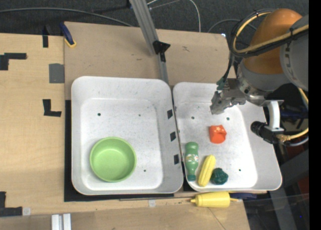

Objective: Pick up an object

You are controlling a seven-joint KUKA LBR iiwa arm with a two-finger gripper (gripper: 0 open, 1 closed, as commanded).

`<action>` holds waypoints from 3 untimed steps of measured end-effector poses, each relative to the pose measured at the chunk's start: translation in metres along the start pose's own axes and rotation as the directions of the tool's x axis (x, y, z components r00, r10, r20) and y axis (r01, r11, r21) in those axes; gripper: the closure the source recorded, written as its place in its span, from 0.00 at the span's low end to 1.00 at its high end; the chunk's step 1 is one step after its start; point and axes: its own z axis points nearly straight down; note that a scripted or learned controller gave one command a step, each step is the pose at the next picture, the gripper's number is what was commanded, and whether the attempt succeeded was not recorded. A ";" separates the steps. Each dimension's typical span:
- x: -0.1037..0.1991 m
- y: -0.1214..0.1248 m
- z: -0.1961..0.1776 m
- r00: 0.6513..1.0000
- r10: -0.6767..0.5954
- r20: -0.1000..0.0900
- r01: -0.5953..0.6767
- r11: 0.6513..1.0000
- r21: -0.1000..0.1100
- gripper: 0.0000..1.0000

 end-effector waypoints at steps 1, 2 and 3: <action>0.046 0.000 -0.001 1.000 -0.001 0.000 0.001 1.000 0.001 1.00; 0.101 -0.003 0.012 1.000 -0.001 0.001 0.001 1.000 0.002 1.00; 0.162 -0.009 0.017 1.000 -0.002 0.001 0.002 1.000 0.002 1.00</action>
